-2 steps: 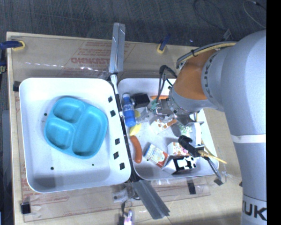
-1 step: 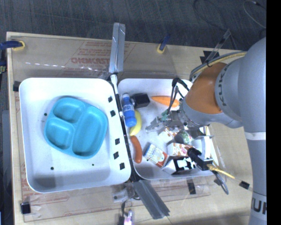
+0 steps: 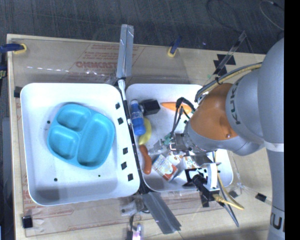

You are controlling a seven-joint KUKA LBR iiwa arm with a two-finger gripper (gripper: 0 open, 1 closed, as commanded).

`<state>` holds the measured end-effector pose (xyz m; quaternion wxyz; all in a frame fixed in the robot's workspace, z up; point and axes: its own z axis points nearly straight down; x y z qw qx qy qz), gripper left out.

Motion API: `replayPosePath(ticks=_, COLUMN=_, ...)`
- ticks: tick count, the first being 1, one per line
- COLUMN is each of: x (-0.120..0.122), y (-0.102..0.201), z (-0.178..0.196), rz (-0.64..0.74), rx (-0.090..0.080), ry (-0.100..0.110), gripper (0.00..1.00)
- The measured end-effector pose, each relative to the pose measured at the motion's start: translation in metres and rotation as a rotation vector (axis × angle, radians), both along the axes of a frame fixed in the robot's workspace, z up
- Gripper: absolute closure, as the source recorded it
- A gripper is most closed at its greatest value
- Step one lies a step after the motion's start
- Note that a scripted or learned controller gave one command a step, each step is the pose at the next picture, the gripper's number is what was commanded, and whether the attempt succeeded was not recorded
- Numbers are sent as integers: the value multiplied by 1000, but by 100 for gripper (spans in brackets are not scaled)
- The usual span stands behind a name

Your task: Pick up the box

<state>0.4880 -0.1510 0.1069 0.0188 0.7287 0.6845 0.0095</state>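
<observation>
End effector (image 3: 177,148) low over crowded right bin (image 3: 165,90), grip cannot be told, box (image 3: 166,168) near lower rim

The grey arm (image 3: 262,94) stood at the right side of the view, with its thick link running along that edge. From there it bent over toward the left and downward. The orange band (image 3: 212,118) sat just above the wrist (image 3: 217,143), a rounded grey piece that was tilted to the lower left. Under the wrist, the gripper (image 3: 177,151) pointed down and a little to the left. It was low, and the wrist hid a large part of it from the camera. Thin dark cables (image 3: 180,115) ran from the left side of the band down toward the gripper.
</observation>
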Motion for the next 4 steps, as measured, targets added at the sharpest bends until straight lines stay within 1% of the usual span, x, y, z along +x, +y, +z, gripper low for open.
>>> replayPosePath(ticks=1, x=0, y=-5, z=0, rz=-4, rx=8, ry=4, gripper=0)
replayPosePath(ticks=2, x=-1, y=-13, z=-1, rz=114, rx=5, ry=8, gripper=0)
replayPosePath(ticks=3, x=-1, y=0, z=-1, rz=129, rx=-10, ry=3, gripper=0)
replayPosePath(ticks=4, x=-1, y=-2, z=-1, rz=103, rx=-3, ry=3, gripper=0)
